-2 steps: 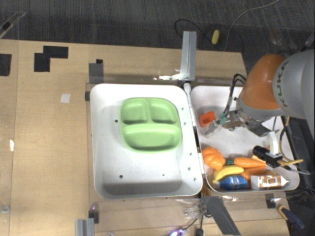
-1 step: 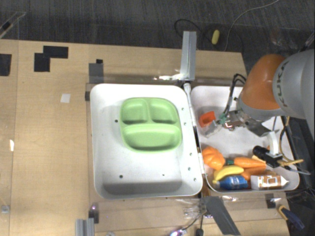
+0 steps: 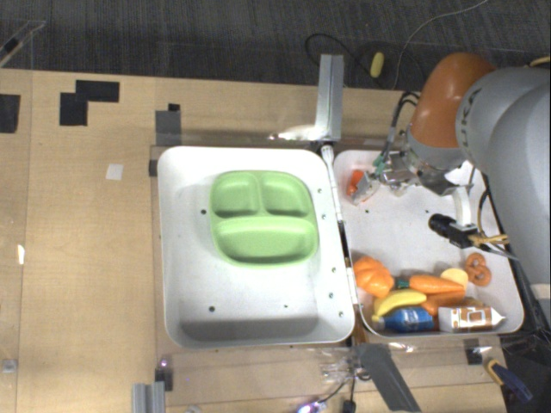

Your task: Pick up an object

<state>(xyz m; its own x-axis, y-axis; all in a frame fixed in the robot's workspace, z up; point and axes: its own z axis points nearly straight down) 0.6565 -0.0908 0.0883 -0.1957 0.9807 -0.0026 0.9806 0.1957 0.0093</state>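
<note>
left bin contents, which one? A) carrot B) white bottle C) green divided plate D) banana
C: the green divided plate lies in the left bin, while the banana, carrot and white bottle all sit in the right bin.

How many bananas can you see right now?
1. The banana lies at the near end of the right bin, between the pepper and the carrot. Another could be hidden beneath them.
</note>
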